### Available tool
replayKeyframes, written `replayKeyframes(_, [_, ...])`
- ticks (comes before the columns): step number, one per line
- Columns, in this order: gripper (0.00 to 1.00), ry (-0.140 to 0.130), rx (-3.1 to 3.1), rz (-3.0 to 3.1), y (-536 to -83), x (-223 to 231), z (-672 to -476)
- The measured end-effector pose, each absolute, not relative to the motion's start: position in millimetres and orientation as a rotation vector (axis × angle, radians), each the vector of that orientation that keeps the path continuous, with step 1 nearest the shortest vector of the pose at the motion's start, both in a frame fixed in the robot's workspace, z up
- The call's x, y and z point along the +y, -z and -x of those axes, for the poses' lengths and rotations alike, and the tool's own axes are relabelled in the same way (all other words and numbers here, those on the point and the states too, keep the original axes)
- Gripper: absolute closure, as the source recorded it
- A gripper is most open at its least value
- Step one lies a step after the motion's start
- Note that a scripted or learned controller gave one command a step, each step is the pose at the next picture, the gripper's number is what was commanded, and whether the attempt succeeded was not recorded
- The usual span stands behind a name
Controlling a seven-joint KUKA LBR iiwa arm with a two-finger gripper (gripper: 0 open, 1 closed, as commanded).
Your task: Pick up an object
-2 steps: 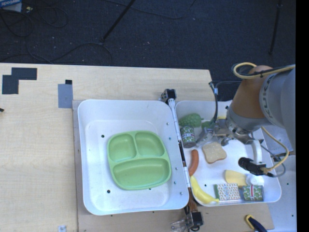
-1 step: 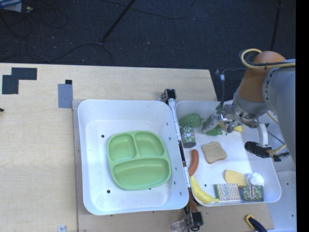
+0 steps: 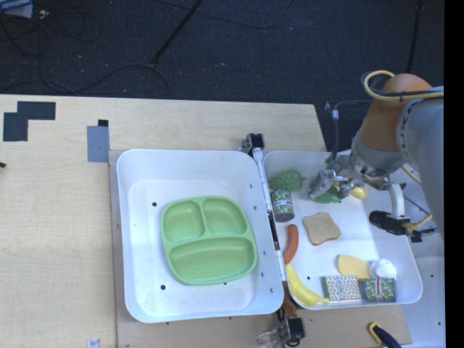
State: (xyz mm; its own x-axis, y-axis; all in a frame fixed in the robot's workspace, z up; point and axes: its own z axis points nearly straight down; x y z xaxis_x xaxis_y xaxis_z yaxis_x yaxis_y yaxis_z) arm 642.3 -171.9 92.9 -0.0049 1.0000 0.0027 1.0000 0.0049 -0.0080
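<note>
Two white bins [image 3: 130,194], one green plate [image 3: 209,239] in left, right bin: one can [image 3: 282,204], one bread slice [image 3: 321,228], one banana [image 3: 303,288], gripper [image 3: 330,183] low, jaw state cannot be told.

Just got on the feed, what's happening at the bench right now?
The arm has its gripper low in the right bin, at the far end, by a small green item; a grasp can't be confirmed. Bread slice, sausage, banana and can lie loose there. The left bin holds a green divided plate.
</note>
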Motion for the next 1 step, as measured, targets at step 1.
replayKeyframes(1, [1.0, -0.006, -2.22, 2.215, -162.1, -121.9, -640.3])
